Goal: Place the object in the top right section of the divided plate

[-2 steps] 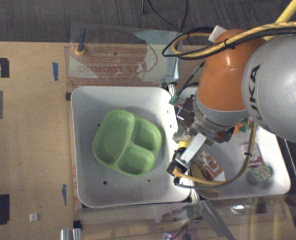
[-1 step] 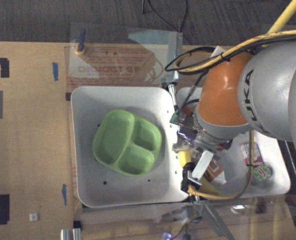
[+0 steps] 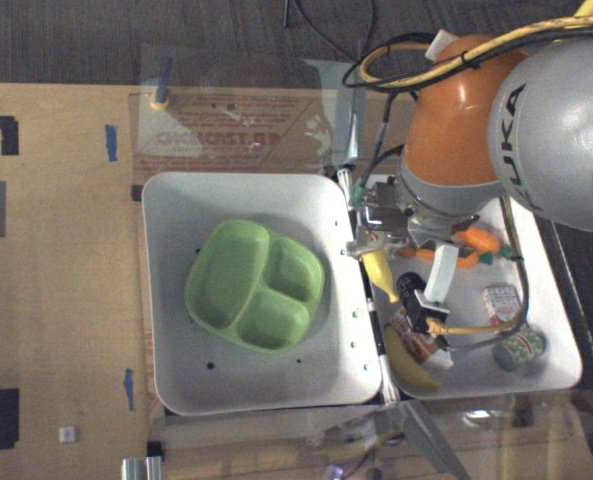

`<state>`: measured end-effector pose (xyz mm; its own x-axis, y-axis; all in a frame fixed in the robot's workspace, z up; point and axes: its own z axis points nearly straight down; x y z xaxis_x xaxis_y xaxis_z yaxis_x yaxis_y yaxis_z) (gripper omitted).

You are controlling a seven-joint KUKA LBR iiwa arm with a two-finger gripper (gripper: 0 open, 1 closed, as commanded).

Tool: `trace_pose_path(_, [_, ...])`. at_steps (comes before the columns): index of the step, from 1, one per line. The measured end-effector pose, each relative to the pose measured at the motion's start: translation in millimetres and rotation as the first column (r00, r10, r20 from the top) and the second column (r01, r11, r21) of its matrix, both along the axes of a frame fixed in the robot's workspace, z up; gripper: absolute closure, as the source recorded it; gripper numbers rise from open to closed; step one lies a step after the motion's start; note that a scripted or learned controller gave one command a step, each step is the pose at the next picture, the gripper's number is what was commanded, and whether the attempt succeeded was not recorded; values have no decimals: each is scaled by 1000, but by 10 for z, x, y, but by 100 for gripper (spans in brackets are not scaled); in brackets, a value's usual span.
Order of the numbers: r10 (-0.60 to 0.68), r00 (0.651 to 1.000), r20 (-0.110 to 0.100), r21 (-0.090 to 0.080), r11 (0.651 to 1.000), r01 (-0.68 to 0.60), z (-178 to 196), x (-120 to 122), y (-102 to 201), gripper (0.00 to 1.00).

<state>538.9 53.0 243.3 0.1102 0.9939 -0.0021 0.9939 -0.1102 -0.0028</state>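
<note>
Gripper [image 3: 374,230] hanging at right bin's [image 3: 564,366] left edge, grip unclear, banana [image 3: 381,276] lying beside it, plate [image 3: 256,284] sitting in left bin [image 3: 176,373].

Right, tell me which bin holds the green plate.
The left bin holds the plate; the right bin, under the arm, has bananas and a carrot.

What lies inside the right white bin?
In the right bin: a banana, a second yellow piece, an orange carrot, a small can and a white packet. The arm covers the bin's upper part, so anything under it is hidden.
</note>
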Motion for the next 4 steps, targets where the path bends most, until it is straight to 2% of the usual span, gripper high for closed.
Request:
trace_pose_path(1, [-77, 997, -4, 1, 997, 77, -202, -165, -582, 100])
trace_pose_path(2, [122, 993, -4, 3, 993, -122, -619, -427, 61, 100])
trace_pose_path(3, [120, 993, -4, 2, 993, -120, -618, -424, 48, 0])
trace_pose_path(4, [146, 989, -2, 0, 989, -146, 1083, -426, -345, 0])
